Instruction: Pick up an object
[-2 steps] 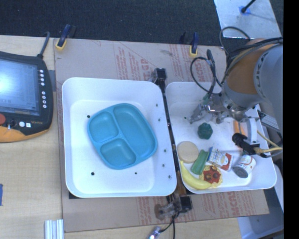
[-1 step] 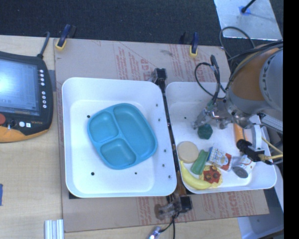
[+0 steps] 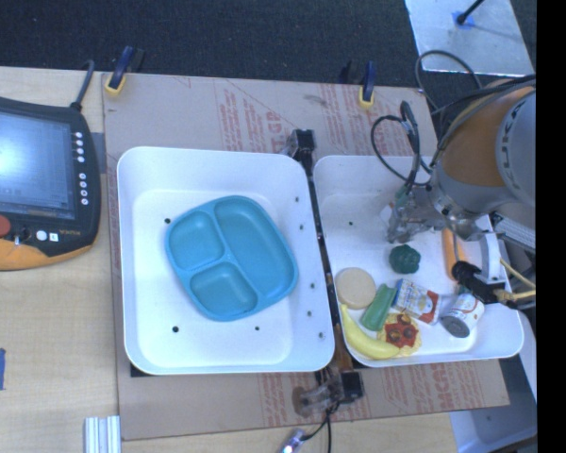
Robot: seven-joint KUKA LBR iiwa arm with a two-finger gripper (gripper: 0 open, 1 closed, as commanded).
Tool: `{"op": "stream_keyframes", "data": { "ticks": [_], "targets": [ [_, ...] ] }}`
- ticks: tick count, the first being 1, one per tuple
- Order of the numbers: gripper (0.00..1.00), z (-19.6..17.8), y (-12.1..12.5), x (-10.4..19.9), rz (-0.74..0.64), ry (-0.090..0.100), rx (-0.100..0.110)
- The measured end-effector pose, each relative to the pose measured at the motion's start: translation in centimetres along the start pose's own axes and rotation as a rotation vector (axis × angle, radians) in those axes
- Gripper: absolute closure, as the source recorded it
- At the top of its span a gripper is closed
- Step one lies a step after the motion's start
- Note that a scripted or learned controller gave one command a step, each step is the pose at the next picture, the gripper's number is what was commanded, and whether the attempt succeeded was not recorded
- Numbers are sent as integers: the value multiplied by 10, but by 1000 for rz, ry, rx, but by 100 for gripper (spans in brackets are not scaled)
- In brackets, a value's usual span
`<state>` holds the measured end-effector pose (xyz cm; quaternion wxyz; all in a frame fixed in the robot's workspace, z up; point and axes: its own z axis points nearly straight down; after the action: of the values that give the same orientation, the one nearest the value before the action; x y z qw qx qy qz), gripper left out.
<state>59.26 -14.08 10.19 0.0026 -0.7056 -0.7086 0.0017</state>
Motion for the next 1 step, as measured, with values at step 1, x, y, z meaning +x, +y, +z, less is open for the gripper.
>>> {"op": "stream_keyframes", "data": {
  "ticks": [1],
  "targets": [
    [0,0,0,0,0,0,0]
  ]
}}
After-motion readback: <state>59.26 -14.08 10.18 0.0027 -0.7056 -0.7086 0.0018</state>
